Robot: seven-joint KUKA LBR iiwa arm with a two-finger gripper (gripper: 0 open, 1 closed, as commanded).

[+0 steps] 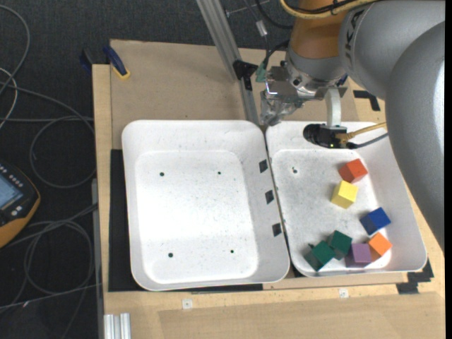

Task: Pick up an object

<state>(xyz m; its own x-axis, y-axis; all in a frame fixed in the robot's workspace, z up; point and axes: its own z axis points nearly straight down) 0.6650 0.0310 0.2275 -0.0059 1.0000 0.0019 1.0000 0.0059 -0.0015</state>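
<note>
Arm (395,41) cut off by top and right edges, base unseen. Hand (272,115) small and dark against the bin rim; finger state can't be told. Purple block (361,253) partly hidden behind orange block (380,244). Two green blocks (329,248) overlap, boundary unclear. Yellow device (13,202) cut by left edge. Desk (212,309) front cropped at bottom.

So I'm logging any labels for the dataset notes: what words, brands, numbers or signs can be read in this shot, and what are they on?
No text can be read anywhere in the camera view.
Handheld device at the left edge: its screen glows blue, but the content is too small and blurred to read.
Coloured blocks in the right bin: plain faces, no markings seen.
Left bin: just dark dots, no writing.
</note>
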